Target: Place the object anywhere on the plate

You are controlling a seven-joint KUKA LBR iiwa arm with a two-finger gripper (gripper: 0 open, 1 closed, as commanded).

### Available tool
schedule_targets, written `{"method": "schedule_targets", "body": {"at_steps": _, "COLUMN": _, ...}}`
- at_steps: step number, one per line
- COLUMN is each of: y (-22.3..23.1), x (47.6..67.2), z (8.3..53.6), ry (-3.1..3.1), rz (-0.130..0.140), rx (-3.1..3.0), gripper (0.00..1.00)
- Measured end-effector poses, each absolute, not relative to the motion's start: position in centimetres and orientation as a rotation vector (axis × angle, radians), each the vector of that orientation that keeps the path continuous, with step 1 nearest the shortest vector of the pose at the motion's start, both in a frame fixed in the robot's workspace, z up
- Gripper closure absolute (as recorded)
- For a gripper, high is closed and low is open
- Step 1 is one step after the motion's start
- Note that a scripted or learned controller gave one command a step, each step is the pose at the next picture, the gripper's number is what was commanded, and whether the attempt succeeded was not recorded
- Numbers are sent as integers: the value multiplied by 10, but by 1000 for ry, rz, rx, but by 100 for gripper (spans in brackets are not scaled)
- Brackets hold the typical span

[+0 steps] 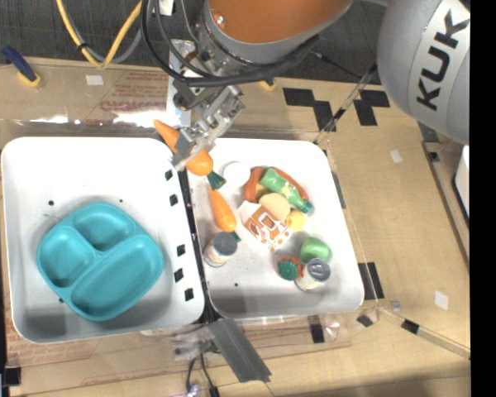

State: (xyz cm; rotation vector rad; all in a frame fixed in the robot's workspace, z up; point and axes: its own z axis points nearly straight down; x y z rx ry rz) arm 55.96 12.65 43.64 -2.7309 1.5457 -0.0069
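Item 1, plate (pixel 99 259): teal, three compartments, lying flat toward the near-left of the left bin (pixel 33 172). Nothing rests on it. It is the destination, so the task appears unfinished.

Item 2, right bin (pixel 335 197): holds the stock of toy food, heaped toward the middle and right, presumably as a pick pile. Contents: a carrot (pixel 222 209) lying lengthwise near the divider; an orange ball (pixel 200 165) at the far-left corner; a green bottle (pixel 285 187) atop a reddish piece; a pale egg-like piece (pixel 273 204); a white-and-orange carton (pixel 263 224); a green cup (pixel 314 247); two small tins (pixel 221 248), (pixel 315 273).

Item 3, orange piece (pixel 166 131): an elongated orange shape just left of the gripper, over the far rim where the two bins meet. Whether it is carried or resting on the rim cannot be told.

Item 4, gripper (pixel 200 135): hangs over the far-left corner of the right bin, just above the orange ball, at the end of the arm's grey wrist. Its metal ends slant down toward the divider. Whether they are spread or pressed together cannot be told, and nothing is clearly seen pinched between them. Likely candidates for the object are the orange ball or the orange piece, both well apart from the plate.
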Motion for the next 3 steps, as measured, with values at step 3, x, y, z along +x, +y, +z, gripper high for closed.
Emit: {"method": "schedule_targets", "body": {"at_steps": 3, "y": 103, "x": 566, "z": 369, "ry": 1556, "rz": -11, "rx": -2724, "gripper": 100}}
